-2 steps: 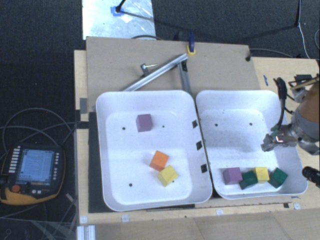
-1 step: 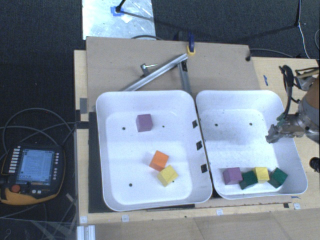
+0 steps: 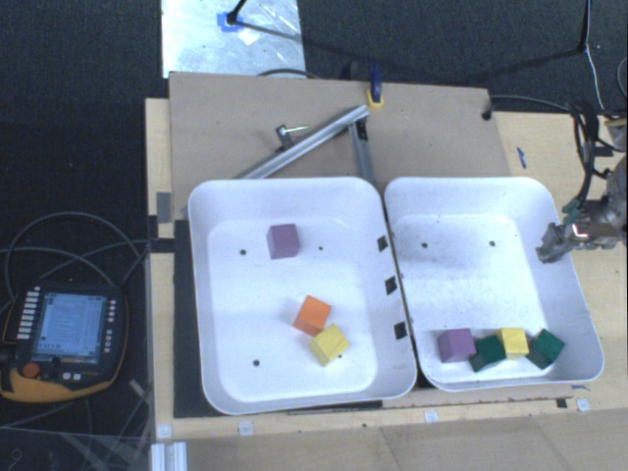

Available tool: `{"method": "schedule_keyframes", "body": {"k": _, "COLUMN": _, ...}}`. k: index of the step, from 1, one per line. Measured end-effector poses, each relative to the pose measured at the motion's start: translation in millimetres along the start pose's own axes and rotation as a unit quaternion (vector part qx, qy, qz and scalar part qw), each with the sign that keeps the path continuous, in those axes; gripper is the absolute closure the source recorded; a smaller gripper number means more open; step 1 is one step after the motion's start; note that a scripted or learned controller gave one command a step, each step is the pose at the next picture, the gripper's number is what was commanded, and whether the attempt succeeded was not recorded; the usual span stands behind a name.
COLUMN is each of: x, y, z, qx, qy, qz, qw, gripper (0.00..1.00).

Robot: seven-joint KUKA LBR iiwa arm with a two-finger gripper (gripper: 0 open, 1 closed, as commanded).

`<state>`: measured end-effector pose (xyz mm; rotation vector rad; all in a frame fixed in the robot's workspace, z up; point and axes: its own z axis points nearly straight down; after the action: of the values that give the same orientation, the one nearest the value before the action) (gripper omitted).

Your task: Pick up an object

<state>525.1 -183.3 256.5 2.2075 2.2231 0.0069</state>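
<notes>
Gripper [image 3: 555,244], finger state unclear, hangs over the right bin's rim [image 3: 579,292]; descending here risks striking plastic.

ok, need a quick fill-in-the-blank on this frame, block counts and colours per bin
1. The left bin holds ___ blocks.
2. The orange block touches the ___ block beside it.
3. The right bin holds two ___ blocks, one purple and one yellow.
4. The gripper sits over the right bin's ___ rim.

Missing words: three; yellow; green; right
</notes>
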Motion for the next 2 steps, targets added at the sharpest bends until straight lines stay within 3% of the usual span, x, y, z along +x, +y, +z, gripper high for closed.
{"method": "schedule_keyframes", "body": {"k": 2, "x": 108.3, "y": 36.5, "z": -6.0, "qx": 0.003, "qy": 0.002, "qz": -0.002, "qw": 1.0, "gripper": 1.0}}
